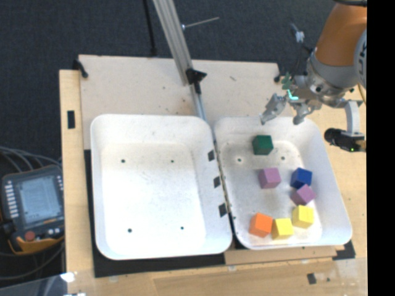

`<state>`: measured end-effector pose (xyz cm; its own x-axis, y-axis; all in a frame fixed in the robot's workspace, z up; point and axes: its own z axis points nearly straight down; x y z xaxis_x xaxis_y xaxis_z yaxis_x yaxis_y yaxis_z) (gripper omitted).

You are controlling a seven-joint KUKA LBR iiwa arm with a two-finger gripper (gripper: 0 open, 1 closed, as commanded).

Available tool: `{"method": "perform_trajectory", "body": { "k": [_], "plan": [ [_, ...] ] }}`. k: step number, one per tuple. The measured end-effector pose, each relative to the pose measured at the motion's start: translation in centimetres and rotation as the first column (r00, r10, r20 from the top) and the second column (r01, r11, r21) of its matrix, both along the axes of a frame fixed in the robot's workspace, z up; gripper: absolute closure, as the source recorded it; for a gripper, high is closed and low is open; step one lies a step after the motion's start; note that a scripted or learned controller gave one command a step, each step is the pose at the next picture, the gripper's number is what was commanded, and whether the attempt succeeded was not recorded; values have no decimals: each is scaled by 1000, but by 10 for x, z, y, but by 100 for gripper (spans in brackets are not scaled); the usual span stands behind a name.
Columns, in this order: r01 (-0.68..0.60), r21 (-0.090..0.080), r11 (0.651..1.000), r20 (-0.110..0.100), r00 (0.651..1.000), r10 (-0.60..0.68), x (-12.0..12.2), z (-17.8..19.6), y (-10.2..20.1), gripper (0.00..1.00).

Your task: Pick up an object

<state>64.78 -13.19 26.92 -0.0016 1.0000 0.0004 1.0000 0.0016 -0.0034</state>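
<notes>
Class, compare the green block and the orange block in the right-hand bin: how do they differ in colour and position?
The green block is dark green; the orange block is bright orange. The green block sits alone at the far end of the right bin, nearest the gripper; the orange block lies at the near end, beside a yellow block. Both are small cubes of similar size.

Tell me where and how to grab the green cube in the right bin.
Grip the green cube across two opposite flat sides, coming straight down from above. It sits flat and apart from the other cubes, the nearest being a purple cube, so there is probably room on every side. The gripper, open, hangs just beyond it.
</notes>
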Motion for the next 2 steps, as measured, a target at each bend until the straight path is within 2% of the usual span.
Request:
{"method": "perform_trajectory", "body": {
  "k": [1,2],
  "plan": [
    [-1,-2,1000,4,1000,1,1,3,0,0],
    [3,-2,1000,-1,1000,-3,-4,-59,-5,0]
  ]
}}
